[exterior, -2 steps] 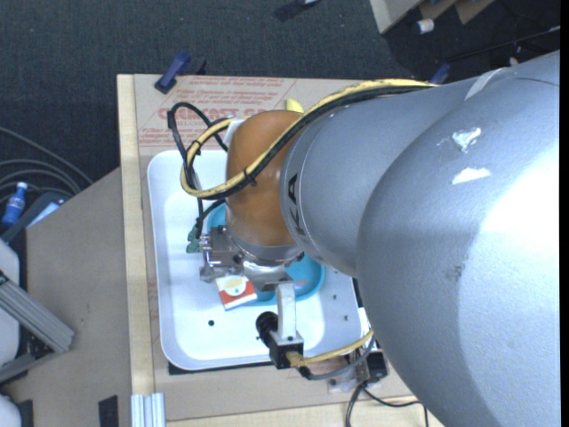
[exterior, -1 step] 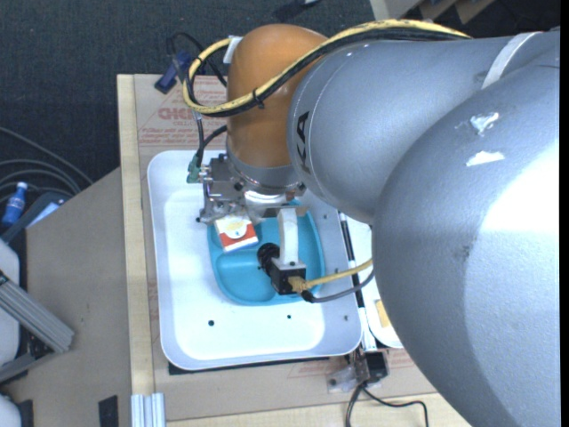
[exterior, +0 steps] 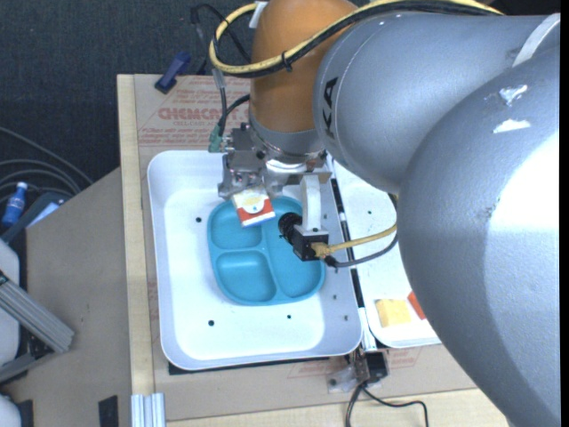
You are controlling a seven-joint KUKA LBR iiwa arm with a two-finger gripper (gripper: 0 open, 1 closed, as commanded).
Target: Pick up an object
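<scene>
**Figure: End effector low over the plate in the left bin**

We see the arm (exterior: 427,149) reaching in from the right, its orange band above the wrist, with the end effector (exterior: 252,194) lowered to the far end of a blue divided plate (exterior: 262,261). The plate lies flat near the middle of the left bin (exterior: 178,238), compartments up. At the end effector's tip sits a small white, red and yellow item (exterior: 252,208), touching or just over the plate's far rim. We judge it the likely thing to pick, since the tool is set directly above it; we cannot tell whether it is gripped or merely lies beneath, nor whether the end effector is open or closed, because the wrist hides the view.

Just right of the item, a black part (exterior: 300,238) on a white bracket hangs over the plate, with a yellow cable running off toward the arm. The right bin (exterior: 391,327) is largely covered by the arm; a yellow and orange piece (exterior: 396,311) shows at its near end. The counter (exterior: 142,149) carries printed cardboard under the bins. We judge the plate's raised rim and dividers the main hindrance to closing on so small an item.
</scene>
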